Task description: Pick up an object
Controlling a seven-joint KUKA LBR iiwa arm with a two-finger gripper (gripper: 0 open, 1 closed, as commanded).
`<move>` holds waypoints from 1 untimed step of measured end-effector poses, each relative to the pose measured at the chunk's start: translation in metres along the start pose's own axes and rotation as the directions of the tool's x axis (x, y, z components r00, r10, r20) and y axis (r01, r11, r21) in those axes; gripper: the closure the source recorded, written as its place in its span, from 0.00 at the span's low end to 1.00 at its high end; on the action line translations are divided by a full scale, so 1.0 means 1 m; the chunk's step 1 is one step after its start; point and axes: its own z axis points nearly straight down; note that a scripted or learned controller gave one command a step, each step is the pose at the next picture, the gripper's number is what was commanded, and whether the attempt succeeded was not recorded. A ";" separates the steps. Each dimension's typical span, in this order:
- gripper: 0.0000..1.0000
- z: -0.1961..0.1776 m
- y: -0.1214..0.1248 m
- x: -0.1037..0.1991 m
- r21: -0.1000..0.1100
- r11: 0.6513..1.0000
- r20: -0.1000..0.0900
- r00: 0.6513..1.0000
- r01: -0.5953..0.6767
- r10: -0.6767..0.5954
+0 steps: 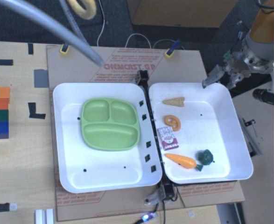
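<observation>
The gripper [221, 76] hangs at the upper right of the view, just past the far right corner of the right bin [221, 107], with nothing between its fingers; from this angle I cannot tell whether it is open or shut. The arm [263, 29] above it shows its orange band and reaches in from the right. Inside the right bin lie five small items, all toward its left half: a tan cone-shaped piece [174, 101] near the far wall, a brown pretzel [172, 122] below it, a small pink and white packet [167, 138] just beside the divider, an orange toy carrot [180, 160] lying flat near the front, and a dark green leafy piece [205, 157] just to the carrot's right. The left bin [66, 171] holds a pale green divided plate [111, 124]. By my judgement the task is at its opening step: no object is chosen or grasped yet, and the gripper is apart from every item. The next move calls for travelling over the right bin, lining up above one item, descending, and closing on it. The cone is the nearest candidate; the carrot and green piece lie close together, which may crowd a grasp.
</observation>
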 end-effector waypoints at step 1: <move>0.00 -0.009 0.002 0.001 -0.013 1.000 0.003 1.000 0.004 -0.004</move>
